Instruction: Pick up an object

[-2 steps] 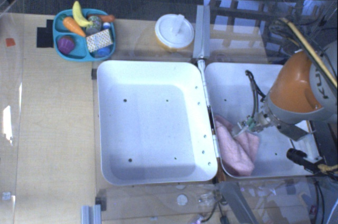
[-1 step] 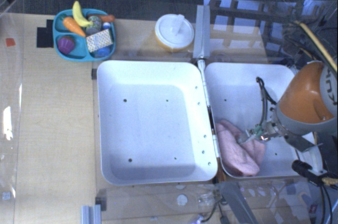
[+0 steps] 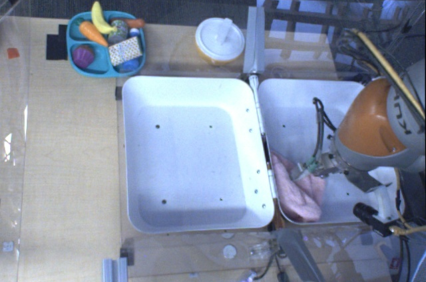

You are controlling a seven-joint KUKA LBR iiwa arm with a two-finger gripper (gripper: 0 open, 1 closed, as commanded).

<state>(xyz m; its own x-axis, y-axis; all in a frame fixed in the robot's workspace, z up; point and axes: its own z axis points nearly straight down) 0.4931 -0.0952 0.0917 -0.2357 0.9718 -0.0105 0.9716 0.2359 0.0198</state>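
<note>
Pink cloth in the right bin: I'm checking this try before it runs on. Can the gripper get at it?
Probably yes. The gripper sits right at the pink cloth, which lies uncovered against the right bin's left wall.

The pale wooden bench [image 3: 60, 161] carries two shallow white bins side by side, the left bin [image 3: 193, 154] and the right bin [image 3: 293, 108], and behind them a blue sectioned tray [image 3: 75, 66] of toy food, a white lidded container [image 3: 220, 40] and a small black square [image 3: 56, 46].

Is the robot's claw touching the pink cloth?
Cannot tell. In the camera view the gripper sits right at the pink cloth's upper edge, but contact isn't plainly visible.
</note>
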